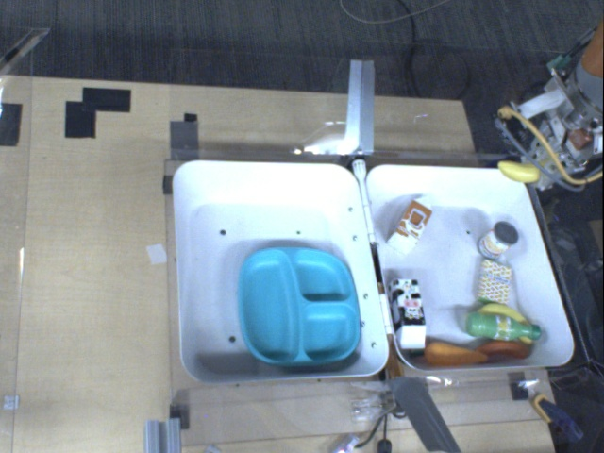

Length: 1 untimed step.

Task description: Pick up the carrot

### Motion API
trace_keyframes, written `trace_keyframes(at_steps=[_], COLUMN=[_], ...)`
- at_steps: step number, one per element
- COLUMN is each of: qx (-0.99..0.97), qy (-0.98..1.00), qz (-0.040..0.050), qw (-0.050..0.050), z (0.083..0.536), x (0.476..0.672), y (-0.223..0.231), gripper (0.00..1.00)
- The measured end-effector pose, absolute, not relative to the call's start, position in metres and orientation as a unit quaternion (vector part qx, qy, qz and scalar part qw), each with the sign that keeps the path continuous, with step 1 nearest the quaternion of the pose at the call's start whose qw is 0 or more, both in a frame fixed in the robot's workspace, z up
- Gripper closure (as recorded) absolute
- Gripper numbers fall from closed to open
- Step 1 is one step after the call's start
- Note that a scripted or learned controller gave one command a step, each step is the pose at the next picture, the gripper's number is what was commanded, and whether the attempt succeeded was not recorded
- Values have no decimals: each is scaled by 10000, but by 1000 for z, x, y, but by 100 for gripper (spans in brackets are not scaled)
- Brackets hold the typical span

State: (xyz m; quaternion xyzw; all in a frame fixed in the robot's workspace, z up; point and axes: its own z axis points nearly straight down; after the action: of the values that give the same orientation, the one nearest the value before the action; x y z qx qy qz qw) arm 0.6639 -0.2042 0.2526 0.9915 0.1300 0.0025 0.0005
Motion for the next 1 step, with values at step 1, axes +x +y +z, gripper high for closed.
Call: trace_keyframes(at_steps=[1], qx=[9945], qy=[1045], qz=[4], qw=[-4], z=[145], x=[663], y=[-204], gripper=[100])
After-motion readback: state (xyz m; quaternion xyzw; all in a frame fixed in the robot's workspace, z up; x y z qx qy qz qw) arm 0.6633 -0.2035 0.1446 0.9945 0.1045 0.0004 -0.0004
